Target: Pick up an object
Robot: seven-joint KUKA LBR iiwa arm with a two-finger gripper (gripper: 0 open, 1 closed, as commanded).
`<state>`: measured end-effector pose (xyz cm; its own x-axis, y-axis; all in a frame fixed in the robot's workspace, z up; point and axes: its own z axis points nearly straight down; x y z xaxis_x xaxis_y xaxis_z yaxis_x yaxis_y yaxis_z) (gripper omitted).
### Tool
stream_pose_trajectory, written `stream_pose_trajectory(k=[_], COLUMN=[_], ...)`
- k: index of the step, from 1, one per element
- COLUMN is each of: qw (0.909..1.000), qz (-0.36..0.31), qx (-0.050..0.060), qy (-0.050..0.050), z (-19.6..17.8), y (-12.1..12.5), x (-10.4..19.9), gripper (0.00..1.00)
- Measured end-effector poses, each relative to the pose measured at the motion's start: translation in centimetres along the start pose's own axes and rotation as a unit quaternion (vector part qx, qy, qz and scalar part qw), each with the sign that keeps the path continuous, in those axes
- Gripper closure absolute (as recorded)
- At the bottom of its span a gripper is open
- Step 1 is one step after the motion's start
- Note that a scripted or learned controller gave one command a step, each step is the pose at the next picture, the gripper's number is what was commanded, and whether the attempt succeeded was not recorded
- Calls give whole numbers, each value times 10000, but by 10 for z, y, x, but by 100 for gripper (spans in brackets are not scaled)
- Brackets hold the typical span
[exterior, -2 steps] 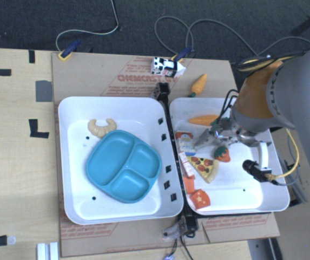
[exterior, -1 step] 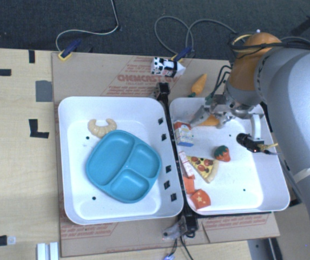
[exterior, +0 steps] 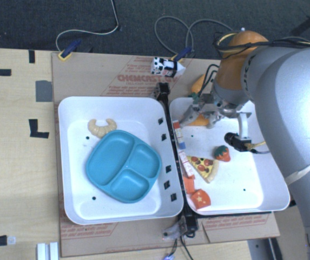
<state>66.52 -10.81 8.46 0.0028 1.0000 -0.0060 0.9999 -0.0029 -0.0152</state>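
While the end effector [exterior: 202, 114] hovers, the pizza slice [exterior: 204, 167] lies below.

Light wooden bench [exterior: 14, 161] bearing black tape marks [exterior: 35, 128]. Brown cardboard sheet [exterior: 117, 77] laid flat on it. Two shallow white bins side by side on the cardboard: left bin [exterior: 71, 161], right bin [exterior: 252, 191], inner walls touching. Black-and-white patterned block [exterior: 164, 66] near the cardboard's far edge.

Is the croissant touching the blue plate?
Apart. The camera view shows a thin strip of white bin floor between the croissant and the blue plate's upper rim.
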Motion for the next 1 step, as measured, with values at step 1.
stream_pose_trajectory(k=[1], qw=[10000], qz=[-10], qx=[6], qy=[22], z=[0], y=[0], x=[-2], gripper=[0])
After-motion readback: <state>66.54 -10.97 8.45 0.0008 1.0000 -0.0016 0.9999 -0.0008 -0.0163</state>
